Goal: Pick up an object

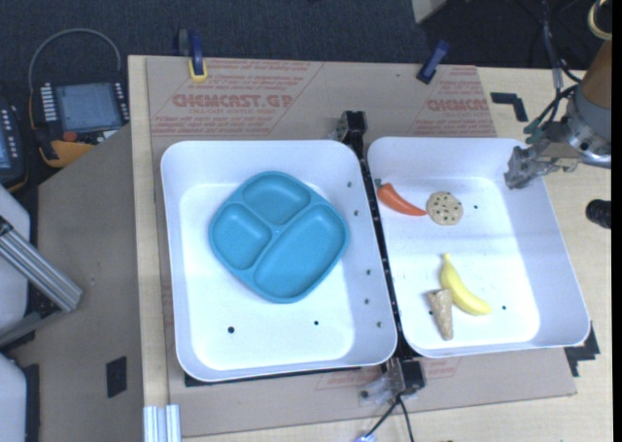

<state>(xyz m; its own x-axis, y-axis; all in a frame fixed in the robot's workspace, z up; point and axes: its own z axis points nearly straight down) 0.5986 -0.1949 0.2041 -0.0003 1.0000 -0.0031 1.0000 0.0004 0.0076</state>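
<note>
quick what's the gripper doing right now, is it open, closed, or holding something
Gripper: over the far right edge of the right bin, apart from the food; open or closed cannot be told.

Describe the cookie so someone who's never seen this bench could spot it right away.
Look in the right white bin, toward its far left corner. The cookie lies there just right of the orange carrot. It is the one round, flat, tan piece with dark specks; its neighbours are long.
</note>
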